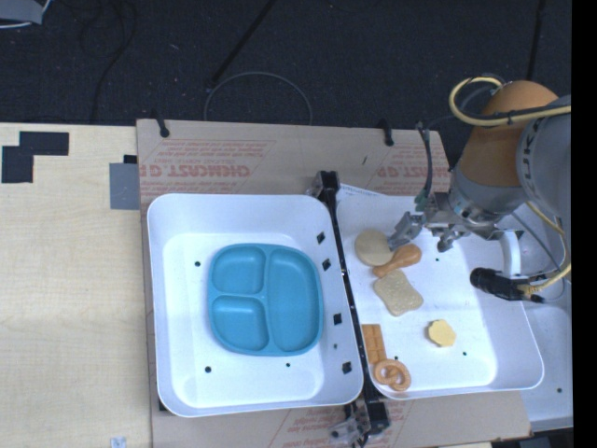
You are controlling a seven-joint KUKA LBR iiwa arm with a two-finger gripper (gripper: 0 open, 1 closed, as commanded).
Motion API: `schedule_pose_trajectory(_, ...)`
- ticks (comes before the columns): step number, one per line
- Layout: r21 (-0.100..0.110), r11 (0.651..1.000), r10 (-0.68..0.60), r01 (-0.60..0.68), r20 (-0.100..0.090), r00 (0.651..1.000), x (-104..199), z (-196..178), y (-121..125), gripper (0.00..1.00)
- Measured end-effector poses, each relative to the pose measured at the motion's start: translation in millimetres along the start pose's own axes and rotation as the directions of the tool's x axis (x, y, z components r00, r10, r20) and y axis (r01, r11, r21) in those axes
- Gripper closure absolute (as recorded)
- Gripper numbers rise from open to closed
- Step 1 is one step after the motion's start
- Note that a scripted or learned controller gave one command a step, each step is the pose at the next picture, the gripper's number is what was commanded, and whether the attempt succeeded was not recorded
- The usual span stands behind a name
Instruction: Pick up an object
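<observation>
Two shallow white plastic bins side by side on the bench: left bin [177,241] holding a blue three-compartment plastic tray [264,299], right bin [504,357] holding the small food-shaped pieces. Grey arm with orange band [508,143] reaching in from the right over the right bin's upper part.

Two-finger gripper [427,231] poised above the bin's upper middle, fingers spread apart with nothing between them.

Nearest candidate: orange carrot-like wedge [398,259], just below and slightly left of the gripper, long axis running diagonally from lower left to upper right. Touching or overlapping its left end, a round tan disc like a cookie [372,246]. Just below the wedge, a pale toast-like slab [398,292].

Further off, toward the near wall: small yellow round lump [442,333], well apart from the rest with open floor all around. Orange rectangular strip [373,343] pressed along the left wall, and a small pretzel-shaped ring [393,375] tucked into the near-left corner.

Likely a short descent onto the wedge, closing across its narrow width; crowding from disc and slab a probable cause of a miss. Plenty of bare floor to the right.
</observation>
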State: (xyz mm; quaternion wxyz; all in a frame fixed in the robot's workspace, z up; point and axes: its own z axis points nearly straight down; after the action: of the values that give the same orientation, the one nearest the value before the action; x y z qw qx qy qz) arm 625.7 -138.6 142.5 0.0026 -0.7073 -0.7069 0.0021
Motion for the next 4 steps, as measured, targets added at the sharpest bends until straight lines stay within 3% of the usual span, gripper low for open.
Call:
schedule_pose_trajectory(1, -0.003, 1.0, 0.002, -0.002, 0.0, 1.0, -1, -13, 1, 1.0)
schedule_pose_trajectory(3, -0.01, 1.0, -0.001, 0.001, 0.002, 1.0, -4, -126, 0, 1.0)
schedule_pose_trajectory(4, -0.003, 1.0, -0.004, 0.004, -0.001, 1.0, 43, -127, -7, 1.0)
